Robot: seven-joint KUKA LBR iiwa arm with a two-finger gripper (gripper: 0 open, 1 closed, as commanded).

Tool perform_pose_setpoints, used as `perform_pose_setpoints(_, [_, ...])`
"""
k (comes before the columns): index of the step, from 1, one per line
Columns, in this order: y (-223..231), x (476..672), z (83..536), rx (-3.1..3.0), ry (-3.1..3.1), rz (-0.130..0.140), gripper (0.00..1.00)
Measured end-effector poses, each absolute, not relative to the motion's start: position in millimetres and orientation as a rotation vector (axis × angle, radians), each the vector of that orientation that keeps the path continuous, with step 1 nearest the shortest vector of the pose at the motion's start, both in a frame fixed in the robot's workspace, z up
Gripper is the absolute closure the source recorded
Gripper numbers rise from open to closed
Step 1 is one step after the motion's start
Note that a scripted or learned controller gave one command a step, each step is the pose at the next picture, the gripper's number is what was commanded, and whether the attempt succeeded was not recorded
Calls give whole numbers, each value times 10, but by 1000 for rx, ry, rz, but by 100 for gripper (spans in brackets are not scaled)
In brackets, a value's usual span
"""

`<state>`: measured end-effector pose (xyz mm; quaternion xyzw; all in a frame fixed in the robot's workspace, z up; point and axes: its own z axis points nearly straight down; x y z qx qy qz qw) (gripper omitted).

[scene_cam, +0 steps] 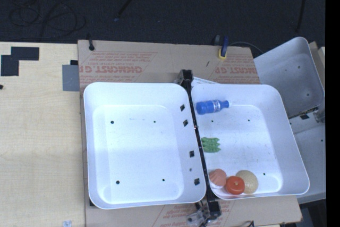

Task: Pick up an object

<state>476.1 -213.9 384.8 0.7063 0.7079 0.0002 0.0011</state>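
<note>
a small blue plastic bottle (211, 107) with a pale cap lies on its side in the right-hand shallow white bin (289, 141), near that bin's far-left corner, its cap end pointing right. nearer the viewer, against the bin's left wall about midway along, lies a small green ridged object (211, 144), flat on the floor. in the bin's near-left corner three rounded pieces cluster, touching: a pinkish-orange round piece (217, 177) leftmost, a red round piece (235, 185) in the middle, and a pale beige dome-shaped piece (248, 180) on the right.
</note>
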Motion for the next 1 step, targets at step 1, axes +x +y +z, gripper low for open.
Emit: perform_pose_setpoints(1, [-2120,4736,2454,2233,2232,-10,100])
